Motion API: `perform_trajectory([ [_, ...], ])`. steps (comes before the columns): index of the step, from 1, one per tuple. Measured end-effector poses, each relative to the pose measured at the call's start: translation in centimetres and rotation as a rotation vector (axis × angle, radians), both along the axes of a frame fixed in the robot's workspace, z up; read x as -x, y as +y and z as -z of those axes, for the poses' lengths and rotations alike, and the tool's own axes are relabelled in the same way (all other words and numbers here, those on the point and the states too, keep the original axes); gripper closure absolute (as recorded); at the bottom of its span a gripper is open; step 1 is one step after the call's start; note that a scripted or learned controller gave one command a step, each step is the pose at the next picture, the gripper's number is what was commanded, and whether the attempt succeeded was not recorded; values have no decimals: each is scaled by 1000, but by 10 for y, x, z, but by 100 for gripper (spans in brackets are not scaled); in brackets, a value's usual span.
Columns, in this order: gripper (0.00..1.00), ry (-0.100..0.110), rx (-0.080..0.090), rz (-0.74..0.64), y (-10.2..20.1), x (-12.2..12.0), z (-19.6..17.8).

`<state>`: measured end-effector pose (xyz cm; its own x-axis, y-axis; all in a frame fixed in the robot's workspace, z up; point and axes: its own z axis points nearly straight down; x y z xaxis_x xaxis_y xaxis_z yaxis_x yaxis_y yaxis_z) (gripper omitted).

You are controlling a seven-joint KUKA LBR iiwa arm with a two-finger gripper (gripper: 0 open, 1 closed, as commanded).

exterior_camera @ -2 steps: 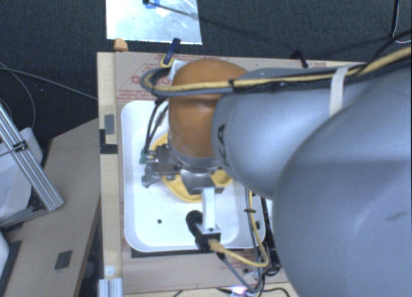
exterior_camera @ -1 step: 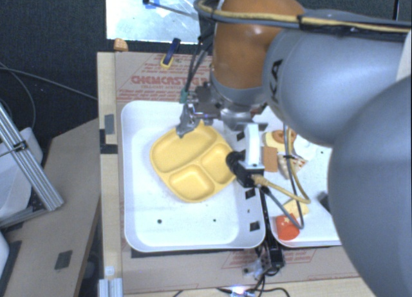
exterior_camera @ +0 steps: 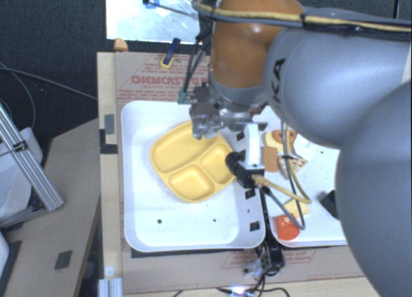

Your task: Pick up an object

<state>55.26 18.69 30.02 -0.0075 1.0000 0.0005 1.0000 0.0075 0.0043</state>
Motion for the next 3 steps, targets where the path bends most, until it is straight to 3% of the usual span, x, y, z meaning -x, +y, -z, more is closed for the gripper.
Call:
perform_trajectory([
  [1, 100, 13, 6, 17, -95, 4, 98],
  [2, 100, 9, 2, 13, -143, 57, 117],
  [3, 100, -15, -7, -4, -83, 54, -42],
])
